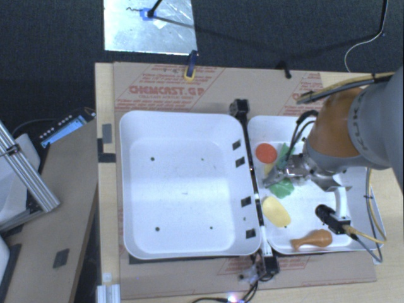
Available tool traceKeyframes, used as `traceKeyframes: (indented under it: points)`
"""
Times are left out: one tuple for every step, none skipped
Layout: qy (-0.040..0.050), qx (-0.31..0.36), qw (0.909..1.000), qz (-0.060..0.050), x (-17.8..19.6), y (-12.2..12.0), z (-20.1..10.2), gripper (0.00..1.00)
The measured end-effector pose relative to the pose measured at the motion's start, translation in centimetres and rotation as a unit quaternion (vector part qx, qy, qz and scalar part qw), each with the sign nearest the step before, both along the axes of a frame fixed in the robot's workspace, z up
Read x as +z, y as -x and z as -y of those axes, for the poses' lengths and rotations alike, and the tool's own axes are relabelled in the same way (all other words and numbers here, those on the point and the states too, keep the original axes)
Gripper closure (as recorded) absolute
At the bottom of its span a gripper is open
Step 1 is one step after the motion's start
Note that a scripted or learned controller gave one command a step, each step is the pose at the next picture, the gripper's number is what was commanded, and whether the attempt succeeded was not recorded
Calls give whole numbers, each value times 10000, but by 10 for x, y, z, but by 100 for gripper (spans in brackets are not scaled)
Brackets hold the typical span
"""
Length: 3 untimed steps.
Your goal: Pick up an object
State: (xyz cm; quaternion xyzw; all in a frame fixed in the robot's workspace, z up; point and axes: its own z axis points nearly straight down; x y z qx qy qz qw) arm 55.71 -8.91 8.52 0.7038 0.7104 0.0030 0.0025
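Early in the pick, by the look of it: nothing lifted yet. Reaching in from the right with the grey arm (356,131), orange band above the wrist, and hanging the end effector (281,174) low in the right bin (302,214), near its left wall. Poised directly over a green piece (284,189), touching it or just above it; hard to say which from this slant. Cannot tell whether open or closed, nor whether clamped on anything. Judged to be going for that green piece, lying on the bin floor between a red round piece (266,152) toward the back and a yellow lump (276,211) toward the front. Also in there, near the front wall and well apart from the end effector, a tan drumstick-shaped toy (312,239). Sitting just beside on the counter (106,188), the left bin (183,182). Done so far, apparently: approach and descent. Left to do: closing firmly on the green piece, raising it clear of the bin floor, and keeping hold without knocking the red or yellow neighbours.
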Motion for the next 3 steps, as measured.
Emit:
traceKeyframes:
  points:
    - [9, -8, 10000, 11, 1, -78, -5, 0]
    - [6, -13, 10000, -8, 11, -75, -4, 100]
    - [5, -24, 10000, -16, 38, -83, -3, 100]
